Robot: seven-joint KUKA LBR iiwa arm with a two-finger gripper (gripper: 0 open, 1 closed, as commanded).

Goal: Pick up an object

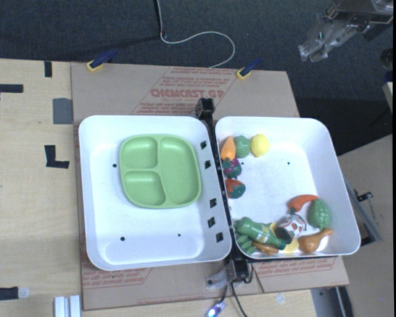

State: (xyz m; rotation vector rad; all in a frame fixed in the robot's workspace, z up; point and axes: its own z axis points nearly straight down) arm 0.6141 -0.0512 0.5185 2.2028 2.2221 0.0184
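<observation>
The gripper (315, 47) hangs at the far right, well off the bins; whether it is released or clenched, I cannot tell. This looks like the approach, nothing picked. A likely target, the carrot (228, 148), lies in the right bin (330, 157) by the divider, long axis running near-far.

Robot lab or test bench, two white bins (92, 197) clipped side by side on taped cardboard (178, 88), black markers on plywood bench (26, 177), loose cable (185, 39) over dark carpet, toy food, green tray (160, 171)
</observation>
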